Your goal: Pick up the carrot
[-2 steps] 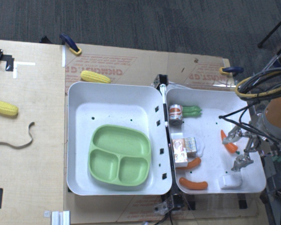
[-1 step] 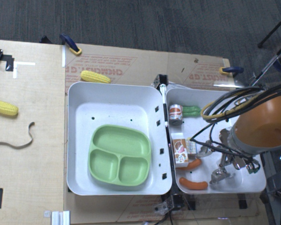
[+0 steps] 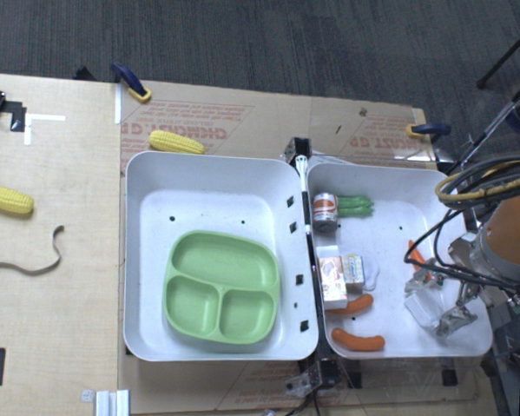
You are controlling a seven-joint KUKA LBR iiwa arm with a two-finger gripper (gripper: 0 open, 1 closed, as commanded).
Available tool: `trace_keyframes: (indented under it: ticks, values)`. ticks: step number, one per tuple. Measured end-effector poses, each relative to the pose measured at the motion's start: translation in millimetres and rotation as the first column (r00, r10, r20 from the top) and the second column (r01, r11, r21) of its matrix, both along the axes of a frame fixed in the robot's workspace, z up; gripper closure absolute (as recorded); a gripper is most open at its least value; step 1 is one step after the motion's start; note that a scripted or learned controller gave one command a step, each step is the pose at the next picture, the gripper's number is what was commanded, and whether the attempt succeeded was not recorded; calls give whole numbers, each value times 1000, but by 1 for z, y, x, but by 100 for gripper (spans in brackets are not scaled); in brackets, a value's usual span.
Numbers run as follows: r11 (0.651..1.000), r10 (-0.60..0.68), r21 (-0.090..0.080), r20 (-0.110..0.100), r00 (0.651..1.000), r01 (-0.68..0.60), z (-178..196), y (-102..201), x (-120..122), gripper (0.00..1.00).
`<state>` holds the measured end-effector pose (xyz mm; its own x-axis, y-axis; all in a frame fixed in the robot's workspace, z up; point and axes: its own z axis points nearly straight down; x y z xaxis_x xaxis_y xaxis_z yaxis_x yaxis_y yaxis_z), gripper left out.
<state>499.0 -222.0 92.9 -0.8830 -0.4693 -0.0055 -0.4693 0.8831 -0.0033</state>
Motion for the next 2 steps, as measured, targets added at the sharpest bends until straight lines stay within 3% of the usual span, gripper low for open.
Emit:
trace_keyframes:
  ticks: [1,2]
  values:
    - [1000,-3,1,6,1000,3,10,1,2,100]
    - [1000,-6,1,12,1000,6,20,1,5,100]
